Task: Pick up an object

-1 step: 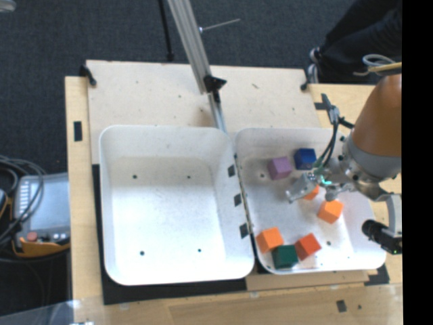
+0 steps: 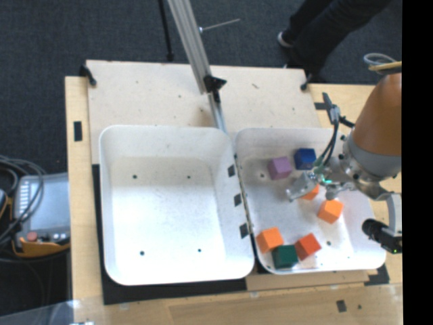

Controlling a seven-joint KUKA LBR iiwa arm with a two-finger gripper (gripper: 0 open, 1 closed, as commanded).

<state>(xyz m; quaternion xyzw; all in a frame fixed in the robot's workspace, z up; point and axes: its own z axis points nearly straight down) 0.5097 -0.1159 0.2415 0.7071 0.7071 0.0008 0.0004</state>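
My gripper (image 2: 302,187) is low over the middle of the right bin (image 2: 358,254), on the grey arm with its orange band (image 2: 382,117) that comes in from the right. A small orange block (image 2: 311,193) shows right under the gripper, partly hidden by it. A purple cube (image 2: 279,167) and a blue cube (image 2: 304,158) lie just beyond the gripper. Another orange cube (image 2: 330,210) lies just in front of it, to the right. Near the front wall sit an orange cube (image 2: 270,238), a green cube (image 2: 285,256) and a red-orange cube (image 2: 308,245).
The left bin (image 2: 115,181) stands beside the right one, their walls meeting at the middle. A slanted metal pole (image 2: 193,42) rises behind the bins. A person's legs (image 2: 325,19) stand at the back right, and a grey device (image 2: 37,212) with cables lies left of the bench.
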